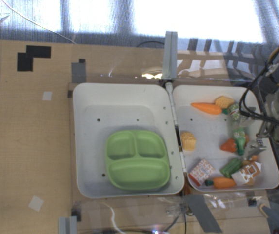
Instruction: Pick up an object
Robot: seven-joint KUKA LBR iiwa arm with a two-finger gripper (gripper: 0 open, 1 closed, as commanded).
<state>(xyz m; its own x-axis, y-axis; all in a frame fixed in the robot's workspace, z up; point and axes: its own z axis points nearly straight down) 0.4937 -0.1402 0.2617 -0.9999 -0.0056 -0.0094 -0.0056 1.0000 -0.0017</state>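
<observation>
Two white bins (81, 145) sit on a tan bench (27, 130); the hand's (256, 147) grip cannot be told.

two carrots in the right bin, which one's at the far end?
The larger carrot, lying beside the corn piece near the bin's far wall. The smaller carrot lies at the near rim, next to the small carton.

Blown-out glare above (bench soft)
</observation>
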